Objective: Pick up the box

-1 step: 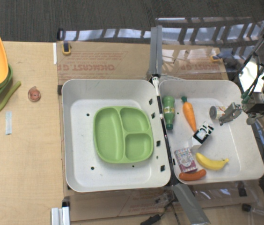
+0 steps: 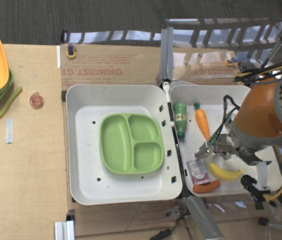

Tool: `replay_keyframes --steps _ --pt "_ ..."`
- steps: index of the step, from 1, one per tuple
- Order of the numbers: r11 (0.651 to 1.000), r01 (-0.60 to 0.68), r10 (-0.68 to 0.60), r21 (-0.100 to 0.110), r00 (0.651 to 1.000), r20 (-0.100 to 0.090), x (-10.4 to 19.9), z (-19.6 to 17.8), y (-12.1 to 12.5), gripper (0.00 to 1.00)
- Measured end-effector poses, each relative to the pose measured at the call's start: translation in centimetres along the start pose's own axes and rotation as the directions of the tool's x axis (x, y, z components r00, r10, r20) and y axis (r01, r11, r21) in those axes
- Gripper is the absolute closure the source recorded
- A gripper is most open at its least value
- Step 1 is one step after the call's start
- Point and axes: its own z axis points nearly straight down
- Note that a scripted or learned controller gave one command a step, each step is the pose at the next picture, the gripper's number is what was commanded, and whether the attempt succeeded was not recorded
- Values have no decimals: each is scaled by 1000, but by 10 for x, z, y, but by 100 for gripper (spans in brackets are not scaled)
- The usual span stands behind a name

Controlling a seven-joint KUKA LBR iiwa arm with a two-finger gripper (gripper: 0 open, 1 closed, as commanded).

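Note:
The box (image 2: 197,170) is small and pinkish with a printed face. It lies flat near the front left corner of the right bin (image 2: 212,88). My gripper (image 2: 209,150) hangs low over the bin, just above and to the right of the box's far edge. The grey arm with its orange band comes in from the right and hides the right part of the bin. Nothing shows that the box is lifted; it rests on the bin floor.
A yellow banana (image 2: 225,172) lies just right of the box and a red sausage (image 2: 206,186) just in front of it. A carrot (image 2: 202,123) and a green bottle (image 2: 180,119) lie farther back. The left bin (image 2: 81,134) holds a green divided plate (image 2: 131,144).

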Motion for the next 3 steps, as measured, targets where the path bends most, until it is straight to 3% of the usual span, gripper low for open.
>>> replay_keyframes --steps 1,2,3 --pt "995 -101 101 0 995 2 133 -87 -2 0" --pt "995 99 -99 0 995 1 75 -87 -15 0" --pt "996 -88 88 1 996 2 48 -87 -15 0"
